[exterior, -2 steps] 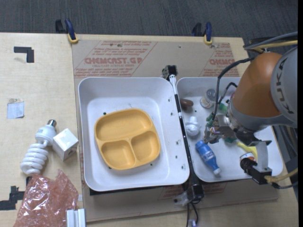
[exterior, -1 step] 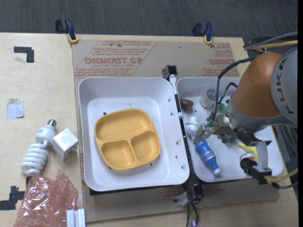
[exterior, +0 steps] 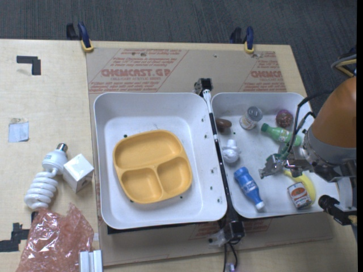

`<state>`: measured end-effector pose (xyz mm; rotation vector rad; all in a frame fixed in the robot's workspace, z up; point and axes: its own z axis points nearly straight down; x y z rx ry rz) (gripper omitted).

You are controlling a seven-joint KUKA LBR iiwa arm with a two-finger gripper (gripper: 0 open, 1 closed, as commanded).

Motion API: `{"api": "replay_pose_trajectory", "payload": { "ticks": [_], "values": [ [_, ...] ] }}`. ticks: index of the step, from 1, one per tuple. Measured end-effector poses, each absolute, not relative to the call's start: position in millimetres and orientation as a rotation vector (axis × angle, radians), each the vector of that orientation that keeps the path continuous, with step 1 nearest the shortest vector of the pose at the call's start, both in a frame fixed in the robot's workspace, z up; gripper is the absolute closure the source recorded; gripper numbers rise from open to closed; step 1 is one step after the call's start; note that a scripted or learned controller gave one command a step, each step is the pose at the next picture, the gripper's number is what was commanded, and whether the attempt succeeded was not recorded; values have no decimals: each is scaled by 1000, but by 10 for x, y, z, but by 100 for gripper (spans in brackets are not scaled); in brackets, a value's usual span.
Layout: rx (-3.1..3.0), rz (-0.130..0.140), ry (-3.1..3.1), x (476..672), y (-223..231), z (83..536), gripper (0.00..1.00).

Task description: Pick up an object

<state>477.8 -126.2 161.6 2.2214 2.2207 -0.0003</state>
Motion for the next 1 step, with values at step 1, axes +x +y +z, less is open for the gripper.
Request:
{"api": "replay_pose_trajectory", "payload": {
  "ticks": [1],
  "values": [
    [2223, 0, 2221, 4775, -931, 923, 0]
  ]
}}
